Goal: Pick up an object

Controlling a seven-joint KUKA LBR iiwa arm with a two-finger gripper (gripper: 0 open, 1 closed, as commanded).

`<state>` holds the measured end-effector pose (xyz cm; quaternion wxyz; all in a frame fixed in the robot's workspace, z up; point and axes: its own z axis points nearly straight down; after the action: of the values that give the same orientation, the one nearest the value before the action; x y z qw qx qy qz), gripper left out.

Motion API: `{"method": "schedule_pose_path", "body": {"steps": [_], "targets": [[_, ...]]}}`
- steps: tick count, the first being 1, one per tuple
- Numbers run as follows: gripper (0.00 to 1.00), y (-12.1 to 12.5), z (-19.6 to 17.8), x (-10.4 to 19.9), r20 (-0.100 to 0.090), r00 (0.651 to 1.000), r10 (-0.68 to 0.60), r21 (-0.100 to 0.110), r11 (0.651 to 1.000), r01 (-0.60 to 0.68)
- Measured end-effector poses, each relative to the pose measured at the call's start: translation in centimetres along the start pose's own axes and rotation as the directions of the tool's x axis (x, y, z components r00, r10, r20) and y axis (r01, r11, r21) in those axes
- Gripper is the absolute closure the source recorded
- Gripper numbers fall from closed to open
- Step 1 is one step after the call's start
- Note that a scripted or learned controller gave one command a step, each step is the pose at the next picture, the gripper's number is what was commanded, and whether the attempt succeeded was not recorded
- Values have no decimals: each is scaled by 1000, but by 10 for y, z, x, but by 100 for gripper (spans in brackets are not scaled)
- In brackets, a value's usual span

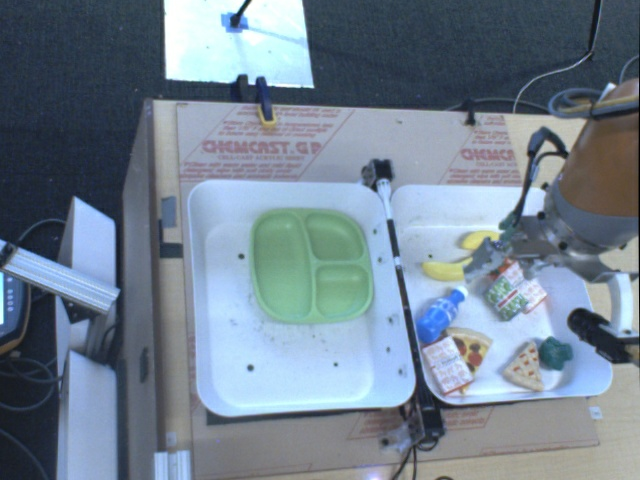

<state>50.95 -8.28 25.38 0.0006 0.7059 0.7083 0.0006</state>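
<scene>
**Op:** In the right bin (500, 213) I'm seeing the arm (600, 168) reaching in from the right, with the gripper (512, 253) hanging low over the middle of the bin, just above the carton (514, 292).

**Desk:** Is it holding anything?

**Op:** I'm not seeing anything between the fingers, and whether they're spread or pressed together I cannot tell; the wrist is hiding them.

**Desk:** What's lying around it?

**Op:** The carton, red, green and white, is sitting tilted right under the gripper. Two bananas are lying to the left of the gripper: one (478, 239) farther back, one (445, 268) nearer and close to the divider. A blue bottle (440, 316) with a white cap is lying just beside the divider, nearer than the bananas. A pizza slice (470, 346) is lying near it, touching a small red-and-white box (447, 366) at the near edge. Another slice (523, 367) is resting to the right, beside a dark green toy (555, 352).

**Desk:** And the left bin (225, 298)?

**Op:** A green divided plate (310, 266) is sitting in it, well apart from the arm.
</scene>
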Motion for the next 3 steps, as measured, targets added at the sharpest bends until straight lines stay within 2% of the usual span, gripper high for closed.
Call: {"method": "schedule_pose_path", "body": {"steps": [1, 2, 3], "targets": [[0, 44, 89, -22, 0, 1000, 2, 3, 1000, -2], [0, 67, 166, -58, 2, 1000, 1, -8, 1000, -1], [0, 109, 155, -60, 1, 1000, 0, -2, 1000, 0]]}}
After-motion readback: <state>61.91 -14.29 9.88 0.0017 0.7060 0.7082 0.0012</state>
